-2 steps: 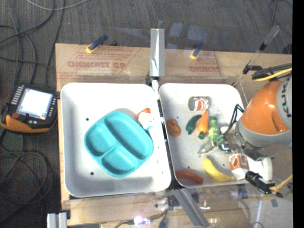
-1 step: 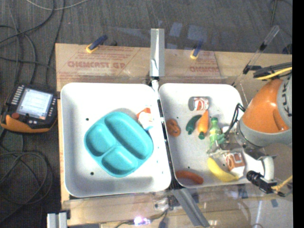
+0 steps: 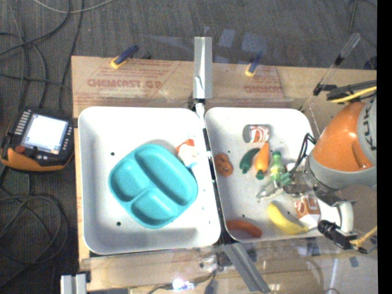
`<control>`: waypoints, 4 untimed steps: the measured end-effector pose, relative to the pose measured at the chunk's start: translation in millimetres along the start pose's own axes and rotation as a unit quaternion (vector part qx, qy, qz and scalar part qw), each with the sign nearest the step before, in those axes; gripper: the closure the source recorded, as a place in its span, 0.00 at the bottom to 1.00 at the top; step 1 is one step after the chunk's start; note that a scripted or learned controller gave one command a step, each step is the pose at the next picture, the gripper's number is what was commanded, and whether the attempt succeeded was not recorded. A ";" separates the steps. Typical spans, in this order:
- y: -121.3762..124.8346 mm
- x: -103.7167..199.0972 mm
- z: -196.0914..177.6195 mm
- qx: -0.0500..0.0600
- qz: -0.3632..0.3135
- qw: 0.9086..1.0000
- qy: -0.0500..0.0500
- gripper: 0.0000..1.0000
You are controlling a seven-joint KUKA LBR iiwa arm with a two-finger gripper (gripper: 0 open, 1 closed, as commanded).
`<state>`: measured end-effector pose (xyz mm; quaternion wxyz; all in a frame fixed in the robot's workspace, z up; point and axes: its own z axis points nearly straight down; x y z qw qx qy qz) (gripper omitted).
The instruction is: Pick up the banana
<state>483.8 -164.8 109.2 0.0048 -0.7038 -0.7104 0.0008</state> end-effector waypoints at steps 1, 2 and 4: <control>3.4 -9.3 20.4 -0.003 -0.148 0.989 0.006 0.00; 6.0 -13.9 12.3 -0.008 -0.145 0.989 -0.001 1.00; 39.6 0.4 -102.8 -0.001 -0.026 1.000 -0.004 0.00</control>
